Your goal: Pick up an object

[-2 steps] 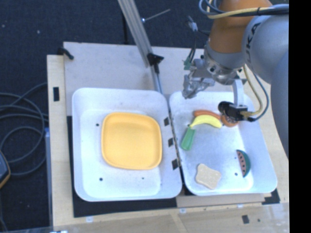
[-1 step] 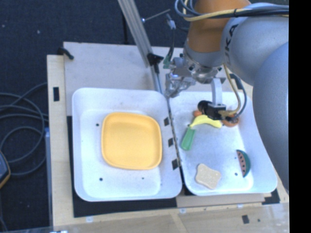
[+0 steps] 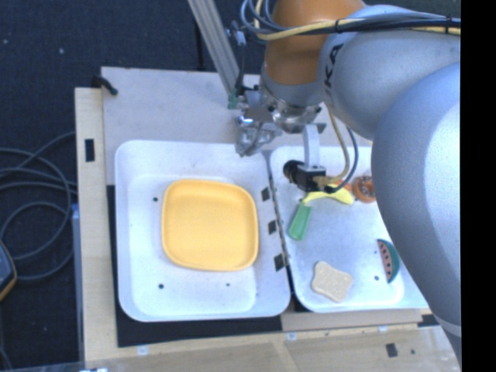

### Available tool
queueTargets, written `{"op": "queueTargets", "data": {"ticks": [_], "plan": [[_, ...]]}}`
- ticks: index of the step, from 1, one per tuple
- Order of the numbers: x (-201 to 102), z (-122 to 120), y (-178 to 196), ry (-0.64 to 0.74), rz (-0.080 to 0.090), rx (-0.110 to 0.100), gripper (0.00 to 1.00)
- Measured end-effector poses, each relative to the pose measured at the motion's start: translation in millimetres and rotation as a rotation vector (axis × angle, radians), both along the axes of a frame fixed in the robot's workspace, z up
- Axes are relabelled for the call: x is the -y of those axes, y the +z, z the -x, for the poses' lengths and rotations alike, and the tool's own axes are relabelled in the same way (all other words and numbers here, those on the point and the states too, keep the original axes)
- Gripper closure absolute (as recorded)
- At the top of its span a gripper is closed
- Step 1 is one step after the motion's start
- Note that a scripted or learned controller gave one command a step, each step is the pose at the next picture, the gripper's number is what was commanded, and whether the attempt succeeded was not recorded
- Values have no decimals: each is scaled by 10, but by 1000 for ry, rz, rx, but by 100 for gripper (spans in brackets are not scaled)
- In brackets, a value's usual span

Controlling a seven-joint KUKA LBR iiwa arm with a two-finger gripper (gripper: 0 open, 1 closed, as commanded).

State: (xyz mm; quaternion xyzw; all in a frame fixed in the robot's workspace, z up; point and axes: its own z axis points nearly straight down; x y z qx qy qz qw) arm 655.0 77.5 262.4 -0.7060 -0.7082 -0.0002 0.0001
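Camera view: we locate the gripper [image 3: 252, 139] above the left bin's [image 3: 132, 169] far rim; we cannot tell its finger state.

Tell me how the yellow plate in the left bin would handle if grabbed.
The yellow plate looks like stiff moulded plastic, so probably rigid and light. It lies flat with a low rim, so the fingers may slip off. Its smooth surface probably slides when pushed.

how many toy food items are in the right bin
At least 4: banana near the top, green piece below it, bread slice at the bottom, watermelon slice beside the arm, which may hide more.
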Motion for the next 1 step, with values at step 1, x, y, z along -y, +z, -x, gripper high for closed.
{"op": "queueTargets", "data": {"ticks": [1], "plan": [[24,-2,4,-3,0,0,0]]}}
